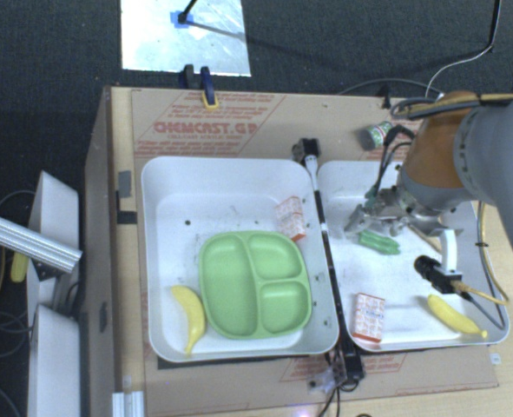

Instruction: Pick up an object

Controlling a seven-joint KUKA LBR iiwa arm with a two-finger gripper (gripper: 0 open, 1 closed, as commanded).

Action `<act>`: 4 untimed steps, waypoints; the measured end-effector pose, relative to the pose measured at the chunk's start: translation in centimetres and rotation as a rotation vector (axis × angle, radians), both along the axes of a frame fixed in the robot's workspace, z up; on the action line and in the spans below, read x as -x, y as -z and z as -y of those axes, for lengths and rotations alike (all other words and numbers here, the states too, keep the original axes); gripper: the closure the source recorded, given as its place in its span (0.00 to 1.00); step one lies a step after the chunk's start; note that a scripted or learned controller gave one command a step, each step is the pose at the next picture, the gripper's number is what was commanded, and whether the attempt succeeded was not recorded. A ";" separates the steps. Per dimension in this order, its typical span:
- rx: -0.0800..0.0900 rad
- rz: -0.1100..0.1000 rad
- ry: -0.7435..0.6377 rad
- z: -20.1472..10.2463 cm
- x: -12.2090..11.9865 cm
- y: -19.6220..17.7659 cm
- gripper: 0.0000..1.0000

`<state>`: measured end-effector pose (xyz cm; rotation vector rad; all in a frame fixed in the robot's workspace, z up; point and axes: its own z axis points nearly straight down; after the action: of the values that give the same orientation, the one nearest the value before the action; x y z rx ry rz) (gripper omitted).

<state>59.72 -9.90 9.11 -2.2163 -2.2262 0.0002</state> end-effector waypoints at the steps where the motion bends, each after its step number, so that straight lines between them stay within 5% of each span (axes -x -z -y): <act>1: 0.000 0.000 0.003 1.4 1.7 0.7 0.00; 2: 0.001 0.003 0.003 5.8 -1.7 0.6 0.00; 3: 0.001 0.005 0.002 5.8 -1.8 -0.5 1.00; 4: 0.001 0.005 0.001 1.9 3.5 -9.9 1.00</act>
<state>56.18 -11.76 19.02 -2.2199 -2.2281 -0.0044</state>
